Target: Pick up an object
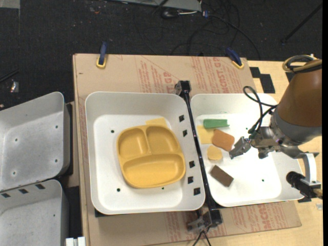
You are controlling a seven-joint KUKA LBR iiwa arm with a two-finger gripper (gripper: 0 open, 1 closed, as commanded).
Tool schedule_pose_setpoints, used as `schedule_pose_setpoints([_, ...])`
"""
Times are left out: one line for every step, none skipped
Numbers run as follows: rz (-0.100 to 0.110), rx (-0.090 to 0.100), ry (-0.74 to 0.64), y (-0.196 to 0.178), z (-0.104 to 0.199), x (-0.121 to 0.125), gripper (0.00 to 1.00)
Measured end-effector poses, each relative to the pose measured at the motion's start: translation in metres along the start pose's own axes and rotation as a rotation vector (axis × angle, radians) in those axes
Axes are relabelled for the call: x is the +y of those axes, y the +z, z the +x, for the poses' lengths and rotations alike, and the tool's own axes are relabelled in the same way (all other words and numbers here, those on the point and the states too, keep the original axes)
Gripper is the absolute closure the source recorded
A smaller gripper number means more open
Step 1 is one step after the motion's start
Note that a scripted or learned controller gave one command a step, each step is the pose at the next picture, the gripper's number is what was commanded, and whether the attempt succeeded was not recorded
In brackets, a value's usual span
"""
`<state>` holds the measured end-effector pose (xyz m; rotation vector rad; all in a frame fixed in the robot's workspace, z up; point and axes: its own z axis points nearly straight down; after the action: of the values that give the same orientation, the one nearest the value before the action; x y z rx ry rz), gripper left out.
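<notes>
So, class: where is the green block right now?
The green block lies in the right bin, near its back left corner, just behind the pale yellow piece and the orange-brown piece.

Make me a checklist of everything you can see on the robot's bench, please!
Surface: cardboard-covered bench with left bin and right bin.
Job's things: green block, orange block, yellow piece, brown block in right bin.
Clutter: yellow divided tray in left bin.
Grippers: gripper over right bin, beside orange block.
Cables: black cable at arm.
Surroundings: dark floor, grey panels left.
</notes>
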<state>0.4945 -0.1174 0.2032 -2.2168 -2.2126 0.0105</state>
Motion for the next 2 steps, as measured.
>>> schedule_pose_setpoints([-0.010, -0.002, -0.002, -0.005, 0.000, 0.002, 0.00])
schedule_pose_setpoints([-0.005, -0.001, 0.000, 0.059, -0.003, 0.002, 0.00])
